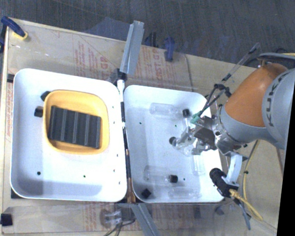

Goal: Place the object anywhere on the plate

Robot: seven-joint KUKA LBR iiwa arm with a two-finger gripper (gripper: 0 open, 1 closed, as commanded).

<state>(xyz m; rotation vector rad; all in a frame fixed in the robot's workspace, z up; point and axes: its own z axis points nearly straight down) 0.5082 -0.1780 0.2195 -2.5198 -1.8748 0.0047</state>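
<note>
Orange-banded arm (256, 104) reaches over right bin (132, 155); gripper (194, 139) sits low among clear plastic bottles (167, 111), grip state unclear. Yellow plate (80, 101) with dark grate sits in left bin (18, 173), well apart.

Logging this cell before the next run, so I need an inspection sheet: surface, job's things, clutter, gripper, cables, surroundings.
Surface: bench bearing left bin and right bin, side by side.
Job's things: yellow plate with a dark ribbed insert, in the left bin; clear plastic bottles in the right bin.
Clutter: small dark bits in both bins.
Gripper: gripper over the right bin; hold unclear.
Cables: cables run beside the arm.
Surroundings: blue clamps at the bench's left corner; dark floor.
</note>
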